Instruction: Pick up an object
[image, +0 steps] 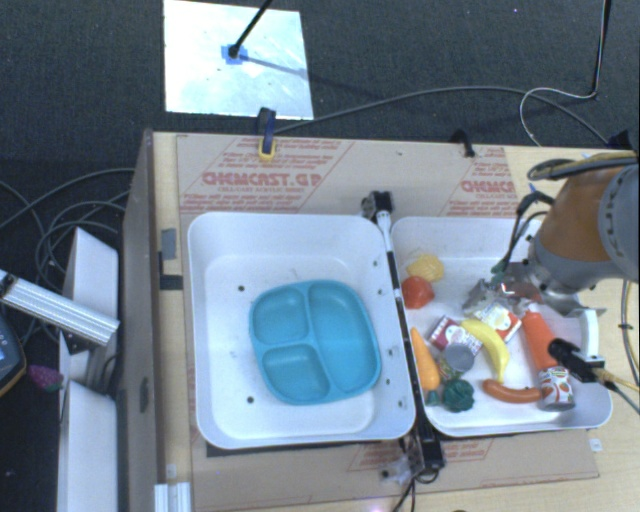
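The right bin holds several toy foods: a yellow piece, a red tomato, a carrot, green broccoli, a banana, a sausage, an orange bottle, a small can, a grey can and a red-and-white box. My gripper hangs low over the middle of this bin, just above the banana and a second red-and-white carton. No object visibly lifts with it.
The left bin carries a blue divided plate. A divider rail runs between the bins. The arm's orange band looms over the right bin's far right corner. Cables trail off the bench at the right.
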